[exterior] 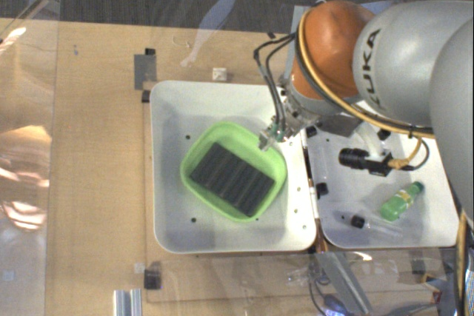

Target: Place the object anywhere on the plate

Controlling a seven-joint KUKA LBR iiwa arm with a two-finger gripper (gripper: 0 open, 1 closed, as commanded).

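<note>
Green plate [235,135] sits in the left bin [167,203], and a dark ribbed slab [229,177] lies flat on it. Treat the slab as the task's thing: it rests fully inside the plate's rim, so the placement looks done or nearly done.

The claw [268,137] hangs just at the plate's upper right rim, close to the slab's upper right edge. You cannot tell from this view whether the claw is wide or narrow, and nothing visible sits in it.

Hazards from this position:
1. Rim contact. The claw is so close to the rim that a sideways withdrawal could catch it, tilt the plate and slide the slab off. Retract upward first.
2. Plate shift. The plate is light and loose in the bin; any push toward the lower left could drag it.
3. Overhang. The slab's lower right end lies near the rim, so a small nudge that way could ride it up and over.

Orientation: the slab's long axis runs from upper left to lower right in the view, along the plate's diagonal. Neither end is marked as a front.

A bottle [400,202] lies in the right bin [422,232], well apart.
</note>
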